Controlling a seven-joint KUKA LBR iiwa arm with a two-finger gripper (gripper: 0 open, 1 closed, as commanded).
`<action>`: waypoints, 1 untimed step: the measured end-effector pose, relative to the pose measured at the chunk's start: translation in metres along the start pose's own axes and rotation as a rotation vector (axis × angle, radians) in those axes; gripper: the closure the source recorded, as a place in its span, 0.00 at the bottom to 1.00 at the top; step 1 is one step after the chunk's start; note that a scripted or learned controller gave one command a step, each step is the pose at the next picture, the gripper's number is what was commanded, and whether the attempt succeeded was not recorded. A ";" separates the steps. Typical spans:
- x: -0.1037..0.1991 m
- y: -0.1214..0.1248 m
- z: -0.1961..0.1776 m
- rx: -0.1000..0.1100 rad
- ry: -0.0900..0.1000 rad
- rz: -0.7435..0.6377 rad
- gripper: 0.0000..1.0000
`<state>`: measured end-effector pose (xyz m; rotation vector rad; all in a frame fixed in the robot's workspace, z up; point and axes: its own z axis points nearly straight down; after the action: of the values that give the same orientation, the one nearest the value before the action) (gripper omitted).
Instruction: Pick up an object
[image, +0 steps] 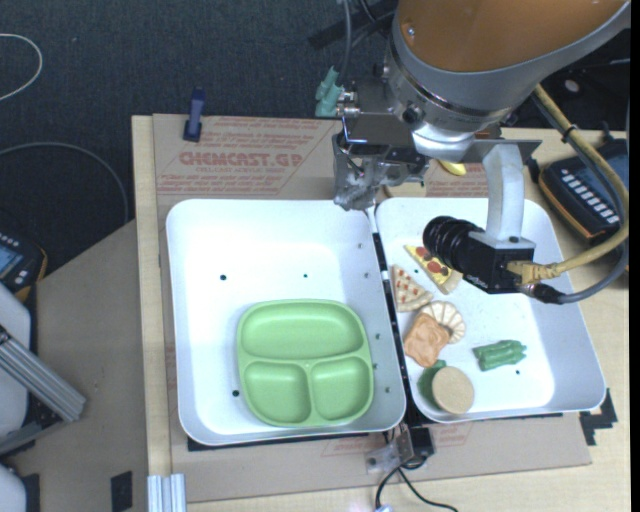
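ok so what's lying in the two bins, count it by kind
green divided plate: 1
pizza slices: 2
orange pastry-like piece: 1
pale shell-like piece: 1
small green piece: 1
round tan disc: 1
total: 7

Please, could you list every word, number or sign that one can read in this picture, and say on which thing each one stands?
"CHEMCAST G.P": large red letters on the brown board at the back.
Smaller red lines above and below that word, on the same board: too blurred to read.
Keys of the black keypad at the right: too small to read.
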<state>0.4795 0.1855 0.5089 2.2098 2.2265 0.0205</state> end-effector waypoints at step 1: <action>-0.003 0.000 -0.005 0.006 -0.005 0.004 1.00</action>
<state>0.4797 0.1829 0.5141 2.2154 2.2227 0.0082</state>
